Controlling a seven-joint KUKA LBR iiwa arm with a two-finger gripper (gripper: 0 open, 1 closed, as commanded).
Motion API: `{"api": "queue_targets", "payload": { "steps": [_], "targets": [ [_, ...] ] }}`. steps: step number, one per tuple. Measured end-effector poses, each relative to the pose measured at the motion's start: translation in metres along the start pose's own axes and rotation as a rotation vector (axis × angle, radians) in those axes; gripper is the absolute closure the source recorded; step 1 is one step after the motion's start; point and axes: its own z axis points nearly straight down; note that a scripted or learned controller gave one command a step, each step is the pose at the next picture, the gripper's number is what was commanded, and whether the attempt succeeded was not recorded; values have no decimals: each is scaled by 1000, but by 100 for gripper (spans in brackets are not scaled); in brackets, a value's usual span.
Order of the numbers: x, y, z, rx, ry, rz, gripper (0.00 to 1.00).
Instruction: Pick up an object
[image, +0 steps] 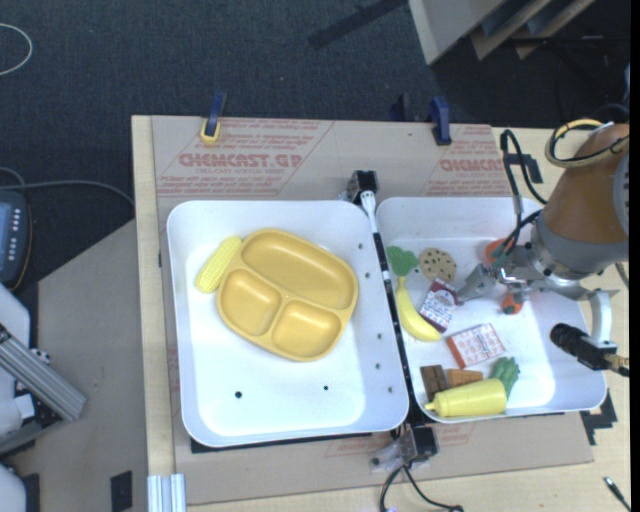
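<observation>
The fingers (478, 283) are seen low in the right bin (570, 218); whether they are released or clenched cannot be told; a packet (438, 303) lies just left of them, a banana (412, 316) beyond it.

Left bin (200, 300): holds yellow divided tray (288, 293); corn cob (218, 263) touching tray's left edge.
Right bin (470, 212): banana (414, 316) just right of the divider; cookie (436, 263) above banana; yellow bottle (468, 400) below.
Gripper (480, 283): over right bin, right of cookie.
</observation>
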Motion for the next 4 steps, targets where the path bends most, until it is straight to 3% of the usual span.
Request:
{"api": "queue_targets", "payload": {
  "steps": [1,2,4],
  "targets": [
    [1,2,30,-7,2,-2,0],
    [0,4,17,-16,-1,-1,100],
    [0,9,-93,-14,-4,-3,100]
  ]
}}
